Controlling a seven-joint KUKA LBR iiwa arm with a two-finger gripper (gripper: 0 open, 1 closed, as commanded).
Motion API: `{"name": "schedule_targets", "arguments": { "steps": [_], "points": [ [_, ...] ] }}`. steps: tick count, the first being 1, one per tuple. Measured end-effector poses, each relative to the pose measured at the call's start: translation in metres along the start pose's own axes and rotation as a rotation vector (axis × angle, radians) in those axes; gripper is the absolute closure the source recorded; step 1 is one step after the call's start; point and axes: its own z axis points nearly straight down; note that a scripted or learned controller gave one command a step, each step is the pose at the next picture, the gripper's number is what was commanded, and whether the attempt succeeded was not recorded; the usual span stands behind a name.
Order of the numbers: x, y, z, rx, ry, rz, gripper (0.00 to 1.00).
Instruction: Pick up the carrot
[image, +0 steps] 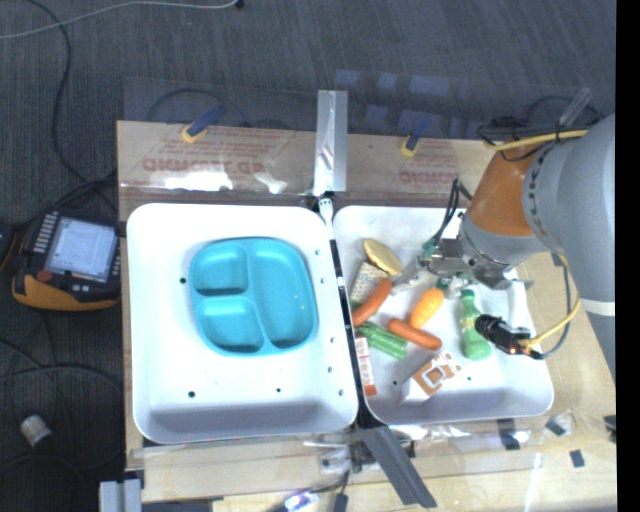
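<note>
Apparently hovering low in the right bin (520, 395), the tool (447, 268) has a grip state that cannot be told. The carrot (413, 333) lies just below-left; approach should align along its length, avoiding neighbouring vegetables.

- The grey arm (585, 215) reaches in from the right, its orange band (500, 195) above the wrist
- The pincer (452, 272) hangs low, pointing leftward and down, wrist tilted at a slant
</note>
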Motion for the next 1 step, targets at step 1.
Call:
{"name": "schedule_targets", "arguments": {
  "steps": [1],
  "points": [
    [0.0015, 0.0006, -0.0094, -0.001, 0.003, -0.001, 1.00]
  ]
}}
